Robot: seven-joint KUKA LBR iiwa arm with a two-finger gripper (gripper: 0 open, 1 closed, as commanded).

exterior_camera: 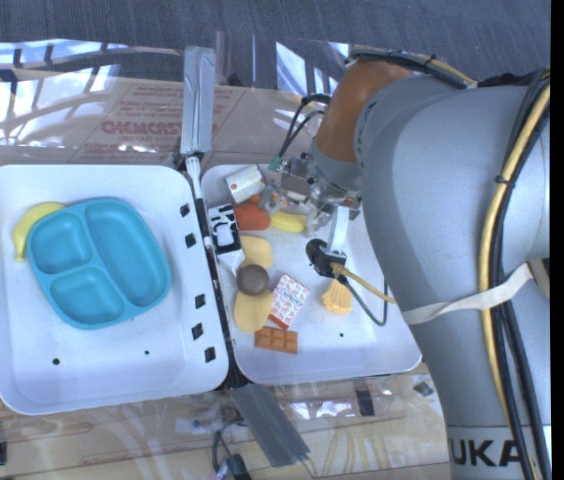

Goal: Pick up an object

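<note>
On the bench, the left bin [2, 368] holds a blue tray [102, 260]; the gripper [287, 193], state unclear, hangs over the toy-filled right bin [382, 343].

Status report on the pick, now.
Gripper low over right bin, far end. Orange piece and yellow piece beside it. Nothing seen lifted.

One fixed overhead cam, slanted down on bins [2, 268].

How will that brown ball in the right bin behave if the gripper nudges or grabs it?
The brown ball looks round and smooth, so a nudge would probably roll it. It rests against the yellow piece below it, which may check rolling that way. Its curved sides could slip from the fingers unless they are centred on it.
</note>
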